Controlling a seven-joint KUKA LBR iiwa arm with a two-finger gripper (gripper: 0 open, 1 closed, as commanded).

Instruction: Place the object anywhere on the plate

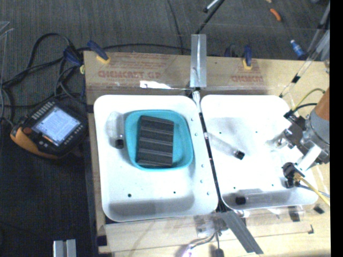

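A teal plate (185, 143) lies in the left bin (150, 202). A dark grey ribbed block (155, 141) rests flat on the plate, covering most of its middle. Off the plate's left rim lies a small clear bottle with a black cap (114, 128). In the right bin (257, 194), a thin clear tube with a black tip (226, 148) lies on the floor left of centre. My gripper (290, 150) hovers over the right bin's right side, well apart from the tube and far from the plate, with nothing visibly held.
A small black piece (240, 200) sits against the right bin's front wall. A metal bar (198, 63) stands behind the seam between the bins. Cables (308, 98) trail near the arm's wrist. A teach pendant (51, 127) lies left of the bench.
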